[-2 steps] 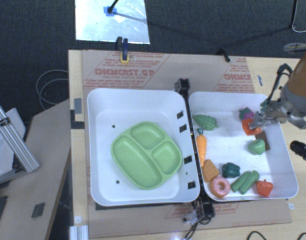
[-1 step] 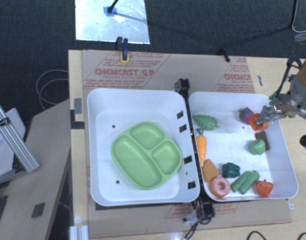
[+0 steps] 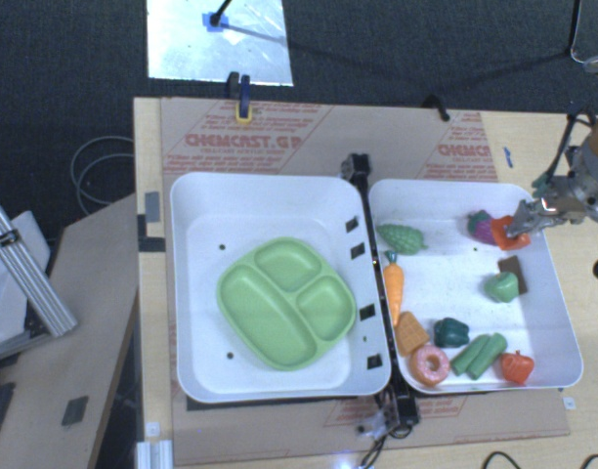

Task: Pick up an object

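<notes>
so, in the camera view, the gripper (image 3: pixel 530 220) hangs at the 2 o'clock corner of the right bin (image 3: pixel 558 306), right above a purple and red toy (image 3: pixel 487 228); whether it is released or clenched on something cannot be told from here. nothing is seen lifted, so the picking looks not yet done. the candidate things all lie in the right bin: a green leafy toy (image 3: pixel 400 236) at 10 o'clock, a carrot (image 3: pixel 393 283) at 9 o'clock, a green pepper (image 3: pixel 502 285) near the middle, a pink donut (image 3: pixel 432 364) at 6 o'clock, a tomato (image 3: pixel 517 365) at 5 o'clock. the left bin (image 3: pixel 196 262) bears a green divided plate (image 3: pixel 284 304). judged from this, the closing and the lifting are left.
</notes>
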Motion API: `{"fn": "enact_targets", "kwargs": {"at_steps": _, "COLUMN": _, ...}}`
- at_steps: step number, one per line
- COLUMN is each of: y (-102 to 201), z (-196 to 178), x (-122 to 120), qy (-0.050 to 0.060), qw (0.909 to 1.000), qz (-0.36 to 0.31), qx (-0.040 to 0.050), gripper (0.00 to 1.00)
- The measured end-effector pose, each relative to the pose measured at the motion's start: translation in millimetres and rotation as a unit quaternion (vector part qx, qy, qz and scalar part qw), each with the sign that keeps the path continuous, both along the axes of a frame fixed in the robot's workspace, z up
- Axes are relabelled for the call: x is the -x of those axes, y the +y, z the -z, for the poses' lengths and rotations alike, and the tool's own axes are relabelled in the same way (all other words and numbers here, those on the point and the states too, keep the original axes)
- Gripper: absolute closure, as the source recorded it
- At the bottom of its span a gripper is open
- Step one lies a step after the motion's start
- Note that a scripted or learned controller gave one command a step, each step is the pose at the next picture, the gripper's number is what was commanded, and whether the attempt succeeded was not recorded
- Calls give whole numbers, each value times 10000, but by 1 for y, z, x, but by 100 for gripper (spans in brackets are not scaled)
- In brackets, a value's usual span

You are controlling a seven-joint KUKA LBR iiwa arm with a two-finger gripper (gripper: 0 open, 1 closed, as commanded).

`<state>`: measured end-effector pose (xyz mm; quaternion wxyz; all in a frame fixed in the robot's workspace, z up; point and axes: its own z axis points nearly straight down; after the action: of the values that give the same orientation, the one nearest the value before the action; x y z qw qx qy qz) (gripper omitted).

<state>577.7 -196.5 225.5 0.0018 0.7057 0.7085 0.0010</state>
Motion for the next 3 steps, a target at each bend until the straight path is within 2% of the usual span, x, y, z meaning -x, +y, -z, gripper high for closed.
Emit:
{"fn": "enact_targets", "kwargs": {"at_steps": 1, "y": 48, "z": -8, "x": -2, "qy": 10, "qw": 10000, "qz": -25, "qx": -11, "gripper": 100}}
{"fn": "enact_targets", "kwargs": {"at_steps": 2, "y": 95, "z": 7, "x": 3, "qy": 18, "qw": 10000, "qz": -26, "qx": -15, "gripper": 100}}
{"fn": "enact_targets", "kwargs": {"at_steps": 3, "y": 129, "z": 8, "x": -1, "qy": 13, "qw": 10000, "qz": -20, "qx": -8, "gripper": 100}}
